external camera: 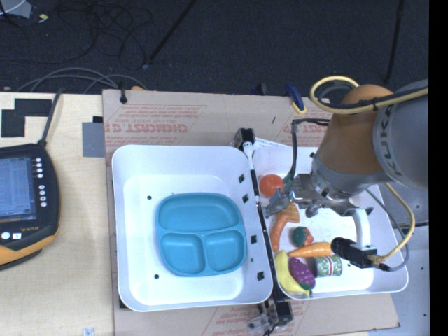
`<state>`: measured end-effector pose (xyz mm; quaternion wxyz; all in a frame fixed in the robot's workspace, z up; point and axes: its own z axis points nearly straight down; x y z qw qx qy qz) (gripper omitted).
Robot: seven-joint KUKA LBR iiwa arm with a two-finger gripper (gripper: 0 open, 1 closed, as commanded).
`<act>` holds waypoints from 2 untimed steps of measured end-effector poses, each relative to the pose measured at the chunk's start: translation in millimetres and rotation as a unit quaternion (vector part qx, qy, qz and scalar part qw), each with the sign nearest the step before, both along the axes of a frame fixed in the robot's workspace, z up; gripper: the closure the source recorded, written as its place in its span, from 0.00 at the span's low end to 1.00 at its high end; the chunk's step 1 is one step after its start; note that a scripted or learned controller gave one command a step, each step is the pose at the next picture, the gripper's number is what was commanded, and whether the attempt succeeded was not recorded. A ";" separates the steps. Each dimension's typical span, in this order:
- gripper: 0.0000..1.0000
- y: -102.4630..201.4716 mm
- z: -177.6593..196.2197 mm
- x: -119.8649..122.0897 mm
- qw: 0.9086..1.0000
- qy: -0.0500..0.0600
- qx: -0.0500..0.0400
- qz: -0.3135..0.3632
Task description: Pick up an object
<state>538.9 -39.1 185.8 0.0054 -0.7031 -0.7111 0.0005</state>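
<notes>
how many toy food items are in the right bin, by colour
red/orange-red: 1, a tomato
orange: 2, a pepper and a carrot
green: 2, a small vegetable and a can
yellow: 1, a banana
purple: 1, an eggplant
total: 7 that can be made out; the arm hides part of the right bin

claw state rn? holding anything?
Claw: low in the right bin, beside the tomato and the orange pepper. Open or shut cannot be told, and no object is seen between its tips.
</notes>
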 end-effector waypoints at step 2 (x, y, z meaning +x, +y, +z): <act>1.00 28.8 97.0 -30.8 1.000 -0.005 -0.003 -0.004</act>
